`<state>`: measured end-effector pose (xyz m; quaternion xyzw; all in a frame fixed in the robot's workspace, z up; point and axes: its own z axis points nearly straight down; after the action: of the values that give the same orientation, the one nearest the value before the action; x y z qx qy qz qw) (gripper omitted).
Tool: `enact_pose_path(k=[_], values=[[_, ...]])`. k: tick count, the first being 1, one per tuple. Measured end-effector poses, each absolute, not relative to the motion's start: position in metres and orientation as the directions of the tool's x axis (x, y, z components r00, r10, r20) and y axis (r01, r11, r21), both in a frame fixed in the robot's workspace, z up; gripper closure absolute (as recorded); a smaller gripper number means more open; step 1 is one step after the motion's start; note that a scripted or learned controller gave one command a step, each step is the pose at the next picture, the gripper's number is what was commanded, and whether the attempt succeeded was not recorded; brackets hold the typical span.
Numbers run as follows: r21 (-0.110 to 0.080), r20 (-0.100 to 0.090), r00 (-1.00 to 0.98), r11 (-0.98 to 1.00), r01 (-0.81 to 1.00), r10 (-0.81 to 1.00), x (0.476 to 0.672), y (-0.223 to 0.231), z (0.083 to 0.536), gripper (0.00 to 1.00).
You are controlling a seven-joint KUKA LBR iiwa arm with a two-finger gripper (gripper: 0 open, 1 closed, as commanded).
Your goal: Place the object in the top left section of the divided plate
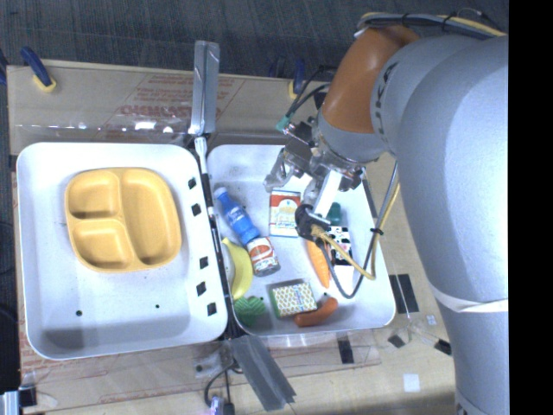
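The claw point(304, 199), grip state unclear, hangs over the right bin point(371, 305); the divided plate point(123, 218) waits at frame left.

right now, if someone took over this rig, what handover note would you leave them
Hand: low over the right bin, above the small carton. Nothing can be seen held in it.

Divided plate: yellow, in the left bin. All its sections are bare, the top left one included.

Objects, all in the right bin: blue bottle, small can, banana, carrot, green item, patterned packet, reddish piece.

Done: nothing placed yet.

Left: grasp an object, carry it across to the left bin, set it in the plate's top left section.
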<state>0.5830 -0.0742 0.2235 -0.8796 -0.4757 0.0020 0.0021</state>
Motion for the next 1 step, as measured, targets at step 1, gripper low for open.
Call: enact_pose_path(k=[1], values=[[-0.006, -0.001, 0.361, -0.361, 0.932, 0.932, 0.5846, -0.0090, 0.2062, 1.00]])
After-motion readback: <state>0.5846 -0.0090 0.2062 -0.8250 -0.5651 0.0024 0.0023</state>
